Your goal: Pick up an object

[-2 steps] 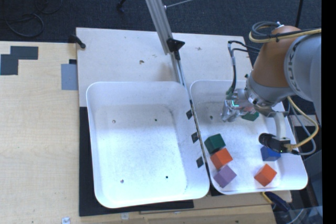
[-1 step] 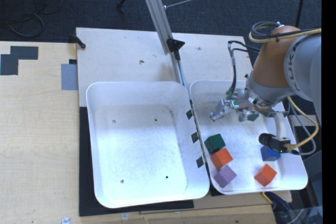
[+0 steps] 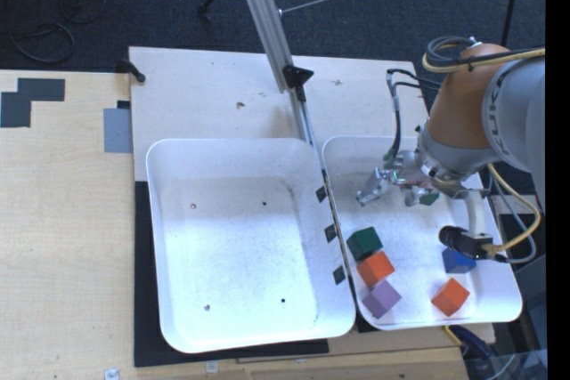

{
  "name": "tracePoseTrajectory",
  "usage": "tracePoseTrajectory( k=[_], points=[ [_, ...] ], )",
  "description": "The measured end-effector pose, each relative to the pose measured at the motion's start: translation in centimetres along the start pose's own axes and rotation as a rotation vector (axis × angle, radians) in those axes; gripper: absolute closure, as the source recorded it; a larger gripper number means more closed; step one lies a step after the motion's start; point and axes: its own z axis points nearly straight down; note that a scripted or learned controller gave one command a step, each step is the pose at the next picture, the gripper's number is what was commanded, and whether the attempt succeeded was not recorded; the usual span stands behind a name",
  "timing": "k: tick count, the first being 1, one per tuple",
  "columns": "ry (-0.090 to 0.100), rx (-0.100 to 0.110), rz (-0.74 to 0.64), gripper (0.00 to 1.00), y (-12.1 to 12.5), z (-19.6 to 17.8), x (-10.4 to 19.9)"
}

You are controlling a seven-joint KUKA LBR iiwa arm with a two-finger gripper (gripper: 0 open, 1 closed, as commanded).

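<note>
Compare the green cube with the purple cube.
The green cube is dark green and lies highest in the row along the bin's left wall; the purple cube is pale violet and lies lowest, nearer the front rim. An orange cube sits between them. Both look alike in size.

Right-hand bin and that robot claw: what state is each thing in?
gripper: above the right bin, holding nothing.
green block: in the right bin, touching the orange one.
orange block: between green and purple.
purple block: flat.
blue block: flat.
second orange block: alone.
</note>
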Motion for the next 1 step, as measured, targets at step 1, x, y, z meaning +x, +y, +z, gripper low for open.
tracePoseTrajectory(
  k=[1],
  points=[
    [0.0,0.0,0.0,0.0,0.0,0.0,0.0]
  ],
)
